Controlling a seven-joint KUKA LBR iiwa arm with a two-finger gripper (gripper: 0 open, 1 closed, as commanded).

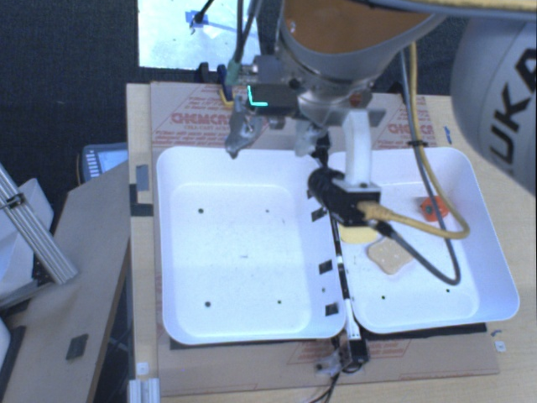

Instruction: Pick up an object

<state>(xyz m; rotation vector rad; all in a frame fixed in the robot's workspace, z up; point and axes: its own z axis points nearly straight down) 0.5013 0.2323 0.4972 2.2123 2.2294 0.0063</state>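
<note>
**White bins, arm raised over the back rim**

White plastic makes up the two shallow bins you see side by side on the cardboard-topped bench (210, 116). The left bin (180, 317) has only small dark dots on its floor. The right bin (478, 300) holds three small things close together: an orange piece (433, 209) toward the right, a pale yellow piece (359, 234) near the divider, and a tan, biscuit-like square (390, 256) just in front of the yellow one.

Your arm (352, 23) fills the top of the view, grey with an orange band. The gripper (273, 141) hangs over the back rim of the left bin, its two fingers (237, 138) spread apart with nothing between them. A yellow cable (428, 225) and a black cable (432, 267) loop over the right bin, crossing near the objects.
</note>
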